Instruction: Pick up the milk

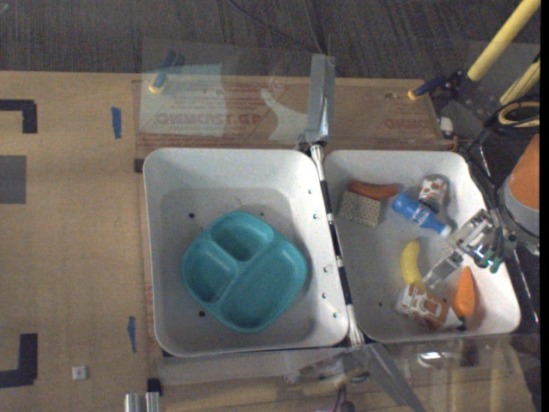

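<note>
the left bin (163, 178) held a teal tray (244, 269), a divided plate lying flat near its middle, well apart from anything the task needed and no hindrance to it

the right bin (360, 316) held everything else, packed close. at its far left a brown sponge (361, 208) lay just beside a sausage (375, 190). next came a blue bottle (422, 214) on its side, with a small can (434, 191) just beyond it. a banana (411, 263) lay lengthwise near the middle, and below it, toward the near wall, sat the milk (422, 306), a small carton tipped on its side with its printed face up. a carrot (465, 296) lay just right of the carton, almost touching it

the gripper (452, 258) hung low over the right bin, reaching in from the right, its tips pointing down and left toward the gap between banana and carrot, just above the carton. the fingers stood apart, fairly wide, with nothing between them; that spread looked meant to straddle the carton

by this reading the pick was at the approach and not yet made. the carton lay hemmed in: banana above, carrot at its right, bin wall close below. a finger coming down could land on the carrot or nudge the banana, and the lying carton could slide toward the wall instead of seating
</note>
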Controlling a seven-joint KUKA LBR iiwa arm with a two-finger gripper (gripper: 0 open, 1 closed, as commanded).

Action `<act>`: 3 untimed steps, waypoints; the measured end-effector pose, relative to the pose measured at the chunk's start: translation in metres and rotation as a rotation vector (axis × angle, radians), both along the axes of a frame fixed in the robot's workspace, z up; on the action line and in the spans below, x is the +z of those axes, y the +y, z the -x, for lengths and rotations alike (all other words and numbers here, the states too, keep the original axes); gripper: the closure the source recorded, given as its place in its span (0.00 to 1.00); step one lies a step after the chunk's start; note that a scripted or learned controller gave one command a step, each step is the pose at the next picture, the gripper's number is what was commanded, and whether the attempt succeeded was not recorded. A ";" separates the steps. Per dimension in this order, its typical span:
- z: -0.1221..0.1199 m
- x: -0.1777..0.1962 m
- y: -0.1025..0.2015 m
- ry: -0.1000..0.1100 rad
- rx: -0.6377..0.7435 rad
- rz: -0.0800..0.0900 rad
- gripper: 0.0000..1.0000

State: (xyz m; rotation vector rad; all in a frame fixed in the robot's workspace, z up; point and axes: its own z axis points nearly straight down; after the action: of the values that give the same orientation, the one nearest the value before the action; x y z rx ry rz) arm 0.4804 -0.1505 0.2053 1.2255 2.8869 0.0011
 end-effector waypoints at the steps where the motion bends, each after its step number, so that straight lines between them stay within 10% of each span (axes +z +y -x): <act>1: -0.008 -0.091 -0.015 -0.021 0.212 0.003 0.00; 2: -0.014 -0.096 -0.017 -0.030 0.360 0.003 0.00; 3: -0.016 -0.084 -0.020 -0.037 0.358 0.010 1.00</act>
State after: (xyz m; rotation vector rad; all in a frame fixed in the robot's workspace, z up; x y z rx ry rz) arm 0.4964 -0.1700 0.1211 0.6835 3.0221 0.0110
